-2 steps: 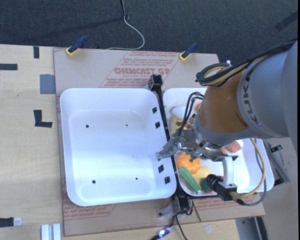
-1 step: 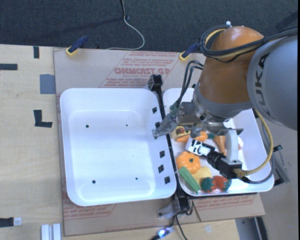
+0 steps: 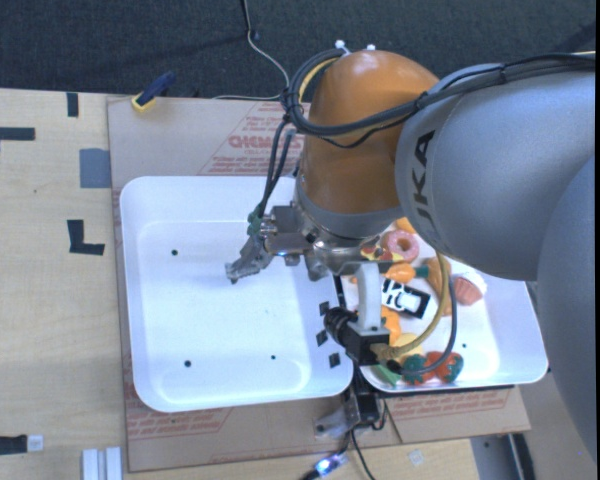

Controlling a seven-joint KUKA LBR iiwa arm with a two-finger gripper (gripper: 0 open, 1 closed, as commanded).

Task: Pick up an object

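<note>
The grey arm (image 3: pixel 500 168) ran off the right edge of the frame and covered most of the right bin (image 3: pixel 510 353). The toys (image 3: pixel 420 363) heaped there showed only in part. The hand (image 3: pixel 248 264) was too small to read its fingers.

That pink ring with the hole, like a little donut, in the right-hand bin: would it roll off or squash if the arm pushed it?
The donut looks like a small toy, so probably light. It seems to lie flat among other pieces, so a push would likelier slide it than roll it. Whether it squashes I cannot tell; its glossy look hints at plastic.
</note>
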